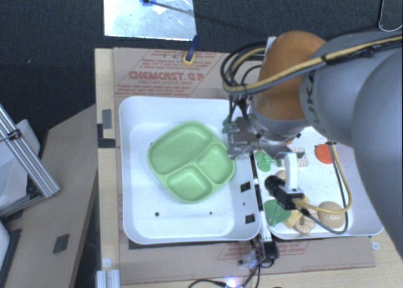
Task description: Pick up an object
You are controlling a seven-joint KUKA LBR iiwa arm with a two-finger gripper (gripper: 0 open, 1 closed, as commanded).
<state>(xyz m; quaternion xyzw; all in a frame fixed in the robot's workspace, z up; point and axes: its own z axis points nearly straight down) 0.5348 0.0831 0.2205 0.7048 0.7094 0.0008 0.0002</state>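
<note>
Arm: reaches in from the right, orange band over the seam between the two bins, wrist pointing down.
Gripper [234, 143]: low at the right edge of the left bin [135, 154], just beside the green divided plate [191, 161].
Right bin [362, 214]: green pieces [274, 210], a tan object [331, 213], an orange disc [323, 153] (partly hidden by the arm).
Fingers: cannot tell how far apart; nothing seen between them.

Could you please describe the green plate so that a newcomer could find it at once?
Look at the left white bin of the two. The green plate lies near its middle, tilted. It is pale green with three compartments, much larger than the small items in the other bin.
</note>
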